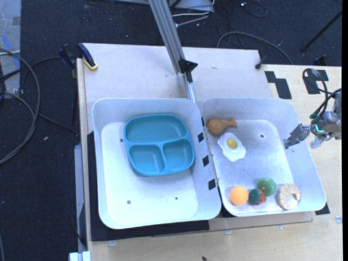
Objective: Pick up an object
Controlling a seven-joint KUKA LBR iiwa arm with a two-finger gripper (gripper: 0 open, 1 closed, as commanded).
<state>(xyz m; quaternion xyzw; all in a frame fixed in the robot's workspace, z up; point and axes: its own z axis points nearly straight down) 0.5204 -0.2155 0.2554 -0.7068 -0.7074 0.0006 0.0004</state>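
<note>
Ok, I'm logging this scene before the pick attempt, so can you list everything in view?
bins: 2, white, side by side on the bench
divided plate: 1, blue, left bin
drumstick: 1, brown, right bin, far side
fried egg: 1, white with yellow yolk, right bin, middle
orange ball: 1, orange, right bin, near edge
red and green item: 1, beside the orange ball
tan round item: 1, right bin, near right corner
gripper: 1, grey, over right bin's right rim

Gripper (298, 135) reaches in low from the right edge.
</note>
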